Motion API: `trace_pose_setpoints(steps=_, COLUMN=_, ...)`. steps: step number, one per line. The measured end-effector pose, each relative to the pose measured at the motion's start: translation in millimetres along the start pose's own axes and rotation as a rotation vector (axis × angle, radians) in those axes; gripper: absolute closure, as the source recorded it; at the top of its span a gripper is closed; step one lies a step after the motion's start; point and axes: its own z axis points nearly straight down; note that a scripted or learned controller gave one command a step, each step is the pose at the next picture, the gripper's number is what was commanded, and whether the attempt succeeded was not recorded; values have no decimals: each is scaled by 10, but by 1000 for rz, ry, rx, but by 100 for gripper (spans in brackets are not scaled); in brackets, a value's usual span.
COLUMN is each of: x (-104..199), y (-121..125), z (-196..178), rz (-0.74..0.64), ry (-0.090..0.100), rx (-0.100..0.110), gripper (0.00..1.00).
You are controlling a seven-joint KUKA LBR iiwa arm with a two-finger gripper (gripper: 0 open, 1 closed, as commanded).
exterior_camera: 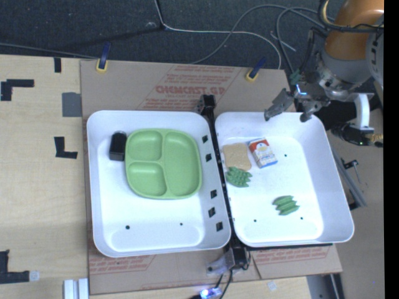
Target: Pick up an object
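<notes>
Left bin [103, 229] held a small black block [118, 146] touching the left edge of a green divided plate [164, 164]. Right bin [324, 192] held a tan flat piece [237, 156], a small red-and-white carton [262, 152] just beside it, a dark green leafy piece [238, 177] below, and a green pod-like toy [286, 205] well apart. Gripper [289, 108] hovered over the right bin's top rim, fingers spread, nothing between them.

Pale wood worktop [37, 185] around my cardboard sheet [181, 86]; beyond cardboard, dark carpet [75, 11], loose cables [206, 30].
</notes>
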Motion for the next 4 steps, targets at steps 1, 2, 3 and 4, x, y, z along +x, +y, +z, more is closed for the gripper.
trace_pose_setpoints(steps=1, x=3, y=19, z=-76, rz=-3, ry=-2, rx=-12, gripper=0)
trace_pose_setpoints(steps=2, x=56, y=102, z=417, rz=-4, ry=-2, rx=-9, gripper=0)
trace_pose_setpoints(steps=3, x=69, y=71, z=1069, rz=-2, ry=-2, rx=-6, gripper=0)
trace_pose_setpoints(steps=4, x=-7, y=68, z=1547, rz=-2, ry=-2, rx=-7, gripper=0)
